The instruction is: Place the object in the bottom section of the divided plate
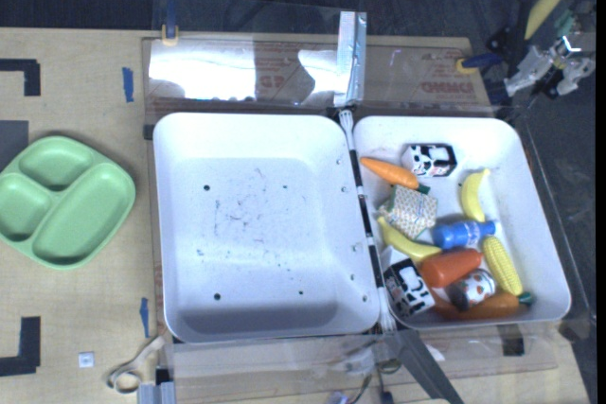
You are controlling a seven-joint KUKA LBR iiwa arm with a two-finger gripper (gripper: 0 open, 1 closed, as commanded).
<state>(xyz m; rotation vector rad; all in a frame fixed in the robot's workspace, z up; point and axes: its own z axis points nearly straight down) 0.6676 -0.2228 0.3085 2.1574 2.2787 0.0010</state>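
A light green divided plate lies on the wooden bench at the far left, outside the bins. It has two small sections at its upper left and one large section at its lower right. The right bin holds several toys: an orange carrot, a yellow banana, a blue bottle, a corn cob, a black-and-white cow-print item and a patterned cloth piece.
The left bin stands between the plate and the toys; its white floor is scuffed. A clear plastic sheet stands behind the bins. Grey and yellow stand hardware sits at the upper right.
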